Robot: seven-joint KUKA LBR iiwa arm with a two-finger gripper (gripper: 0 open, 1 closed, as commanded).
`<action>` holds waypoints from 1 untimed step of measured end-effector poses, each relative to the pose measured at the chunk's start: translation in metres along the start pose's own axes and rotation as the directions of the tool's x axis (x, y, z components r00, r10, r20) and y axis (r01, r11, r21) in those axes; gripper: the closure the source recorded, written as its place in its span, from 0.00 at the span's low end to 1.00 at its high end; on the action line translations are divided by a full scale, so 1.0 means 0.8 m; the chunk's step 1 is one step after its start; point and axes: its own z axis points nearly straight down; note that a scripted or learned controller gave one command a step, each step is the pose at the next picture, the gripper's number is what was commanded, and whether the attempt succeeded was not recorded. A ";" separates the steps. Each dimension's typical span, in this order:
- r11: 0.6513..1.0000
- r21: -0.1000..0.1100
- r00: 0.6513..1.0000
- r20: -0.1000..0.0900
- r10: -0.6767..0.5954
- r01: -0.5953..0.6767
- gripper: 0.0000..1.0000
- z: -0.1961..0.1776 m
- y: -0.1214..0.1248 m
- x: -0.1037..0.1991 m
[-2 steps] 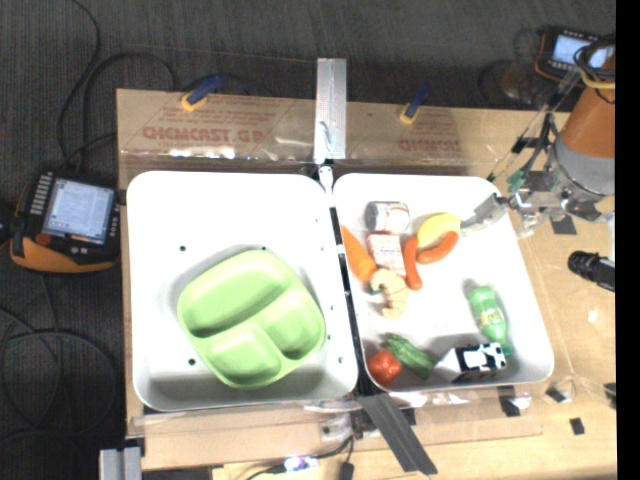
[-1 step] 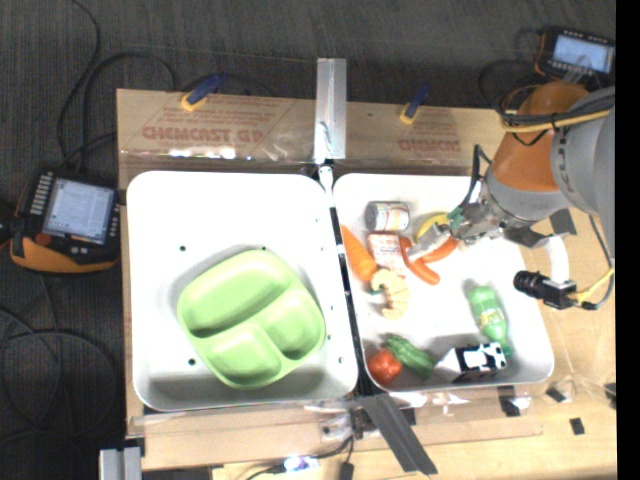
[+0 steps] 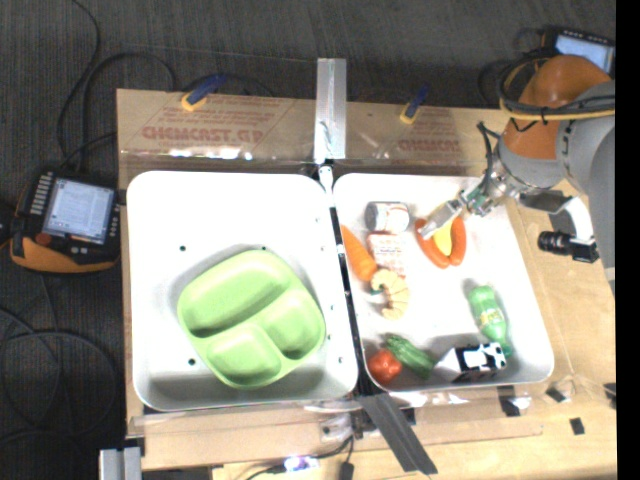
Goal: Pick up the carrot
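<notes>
I see the green tray [image 3: 250, 318] in the left bin [image 3: 150, 268]. In the right bin [image 3: 530, 318] the carrot [image 3: 357, 253] lies along the left wall, well apart from the gripper [image 3: 430, 230]. Its grip I cannot tell. The carrot looks light, stiff and smooth; I would hold it across the thick middle.

One fixed camera looks down slantwise over both bins [image 3: 140, 268], arm [image 3: 590, 158] entering right.
</notes>
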 end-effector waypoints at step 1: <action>0.950 0.010 0.950 0.002 -0.313 0.313 0.00 -0.123 0.003 -0.012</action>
